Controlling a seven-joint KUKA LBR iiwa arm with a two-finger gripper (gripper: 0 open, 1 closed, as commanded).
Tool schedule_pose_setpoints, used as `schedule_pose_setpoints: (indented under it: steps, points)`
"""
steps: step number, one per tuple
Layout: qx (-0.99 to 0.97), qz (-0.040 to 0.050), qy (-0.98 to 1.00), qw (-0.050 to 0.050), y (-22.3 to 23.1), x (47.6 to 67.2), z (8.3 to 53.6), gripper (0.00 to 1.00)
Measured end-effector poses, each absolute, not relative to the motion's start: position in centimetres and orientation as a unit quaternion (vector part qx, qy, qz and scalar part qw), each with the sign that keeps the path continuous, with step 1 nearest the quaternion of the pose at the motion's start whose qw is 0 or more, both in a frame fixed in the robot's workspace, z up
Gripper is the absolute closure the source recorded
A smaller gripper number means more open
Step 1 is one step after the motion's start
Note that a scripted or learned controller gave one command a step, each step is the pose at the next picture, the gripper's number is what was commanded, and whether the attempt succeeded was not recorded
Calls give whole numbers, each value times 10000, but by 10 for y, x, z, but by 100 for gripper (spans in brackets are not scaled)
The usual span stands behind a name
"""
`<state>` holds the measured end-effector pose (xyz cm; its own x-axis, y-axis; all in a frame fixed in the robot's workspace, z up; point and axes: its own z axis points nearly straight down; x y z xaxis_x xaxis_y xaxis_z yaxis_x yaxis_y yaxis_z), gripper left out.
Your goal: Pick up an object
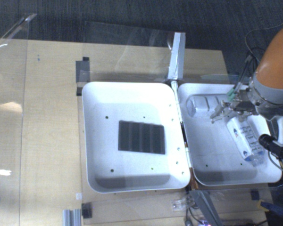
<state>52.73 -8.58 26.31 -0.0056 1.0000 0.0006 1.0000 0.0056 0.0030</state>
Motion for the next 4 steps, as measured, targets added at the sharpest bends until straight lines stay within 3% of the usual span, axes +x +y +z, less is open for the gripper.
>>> schedule_pose_setpoints:
  steps: [1, 2, 3, 4]
  points:
    - [6910, 22, 7229, 16, -17, 536, 267, 0]
    - [6740, 22, 7387, 28, -97, 538, 271, 0]
    - [5738, 40, 8190, 62, -105, 541, 89, 0]
    - [6065, -44, 7950, -121, -114, 615, 87, 0]
